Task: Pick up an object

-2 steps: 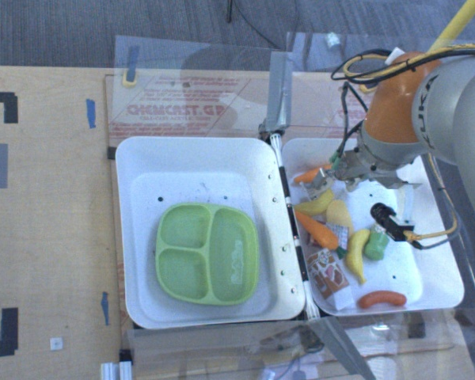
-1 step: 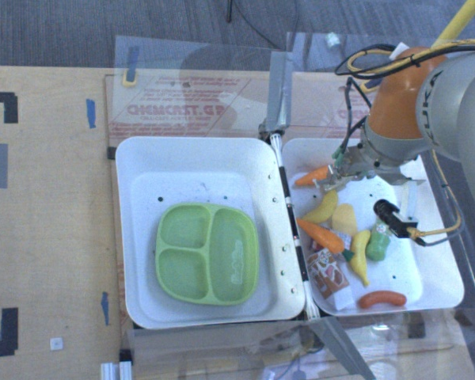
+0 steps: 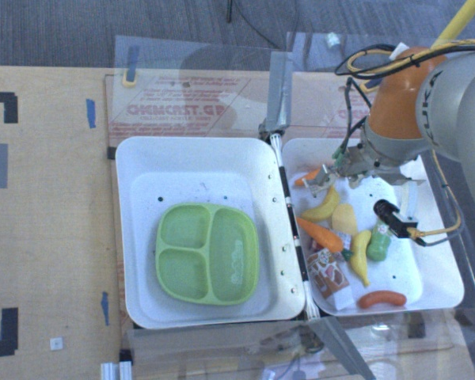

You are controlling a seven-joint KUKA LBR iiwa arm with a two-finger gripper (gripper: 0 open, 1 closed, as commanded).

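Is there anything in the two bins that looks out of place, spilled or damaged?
Nothing looks spilled or broken. The green divided plate lies flat in the left bin. In the right bin, the toy foods lie loosely piled: a carrot, a sausage and bananas, as expected for picking.

bench (image 3: 47,236): pale wood, fills the frame's left
on it: two white bins (image 3: 134,165), centre and right

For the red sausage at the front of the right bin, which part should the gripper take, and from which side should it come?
Grip the sausage at its middle, across its narrow width, coming straight down from above. It lies flat and alone on the bin floor, its length running left to right, with free space in front and behind for the fingers. The snack packet to its left probably makes an end grip harder.
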